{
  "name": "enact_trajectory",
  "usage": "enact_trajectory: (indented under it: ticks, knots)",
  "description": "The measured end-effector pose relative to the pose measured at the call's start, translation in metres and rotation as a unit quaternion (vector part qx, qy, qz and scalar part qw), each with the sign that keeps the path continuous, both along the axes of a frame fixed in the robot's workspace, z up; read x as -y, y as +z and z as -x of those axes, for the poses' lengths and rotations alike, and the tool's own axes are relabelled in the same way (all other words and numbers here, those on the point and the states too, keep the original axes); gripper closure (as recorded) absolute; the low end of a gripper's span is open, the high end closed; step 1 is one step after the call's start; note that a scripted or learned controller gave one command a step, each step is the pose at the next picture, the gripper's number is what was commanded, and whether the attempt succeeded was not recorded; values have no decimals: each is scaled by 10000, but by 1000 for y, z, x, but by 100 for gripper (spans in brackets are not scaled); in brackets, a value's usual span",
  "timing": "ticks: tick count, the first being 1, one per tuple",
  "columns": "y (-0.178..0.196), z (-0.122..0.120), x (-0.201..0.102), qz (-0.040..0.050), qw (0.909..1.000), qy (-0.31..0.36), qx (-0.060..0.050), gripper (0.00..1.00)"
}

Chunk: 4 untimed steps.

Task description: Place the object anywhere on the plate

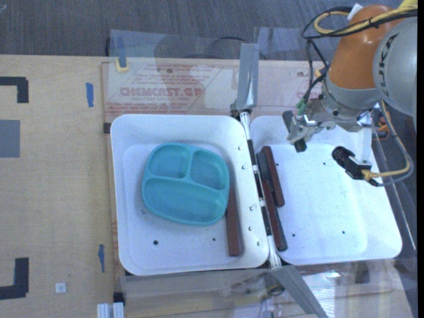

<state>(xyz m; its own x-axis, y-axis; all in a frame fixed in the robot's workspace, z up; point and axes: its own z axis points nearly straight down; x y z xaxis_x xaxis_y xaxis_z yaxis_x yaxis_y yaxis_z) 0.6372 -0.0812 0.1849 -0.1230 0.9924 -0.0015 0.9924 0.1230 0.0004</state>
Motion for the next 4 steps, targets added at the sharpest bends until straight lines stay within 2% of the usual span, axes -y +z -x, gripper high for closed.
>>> enact_trajectory:
  ticks: [1, 2, 3, 4]
  knots:
    - [0, 7, -60, -9, 9975, 705, -11, 100]
    - [-1, 64, -131, -8, 9977, 675, -13, 100]
    - [0, 64, -131, -8, 9978, 669, -9, 0]
    - [-24, 59, -147, 73, 9965, 803, 195, 0]
